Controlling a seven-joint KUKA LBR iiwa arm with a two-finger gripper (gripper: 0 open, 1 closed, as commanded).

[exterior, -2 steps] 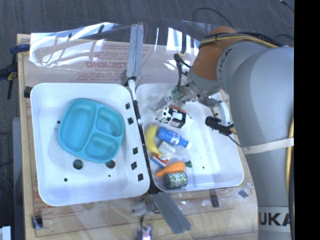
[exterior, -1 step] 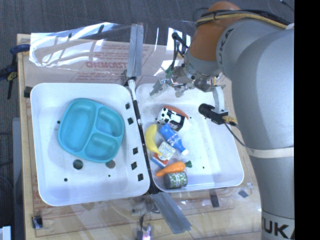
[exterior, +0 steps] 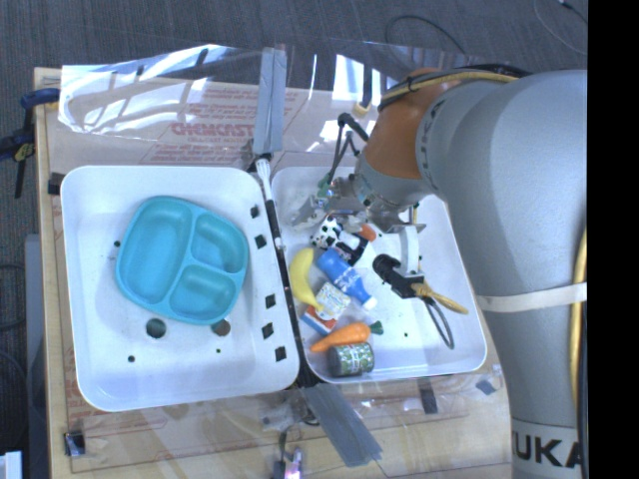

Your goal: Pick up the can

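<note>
The can (exterior: pixel 351 359) is a short green-labelled tin lying on its side at the front edge of the right bin (exterior: pixel 454 267). An orange carrot (exterior: pixel 341 335) lies right behind it, touching or nearly touching it. My gripper (exterior: pixel 337 208) hangs over the back left part of the same bin, well behind the can, just above a black-and-white toy (exterior: pixel 327 234). The wrist and the clutter hide its tips.
A banana (exterior: pixel 303 275) and a blue bottle (exterior: pixel 345 279) lie between the gripper and the can, with a small red-and-white item (exterior: pixel 318 319) beside them. The left bin (exterior: pixel 85 347) holds a turquoise divided plate (exterior: pixel 183 259). A ridge (exterior: pixel 272 287) separates the bins.
</note>
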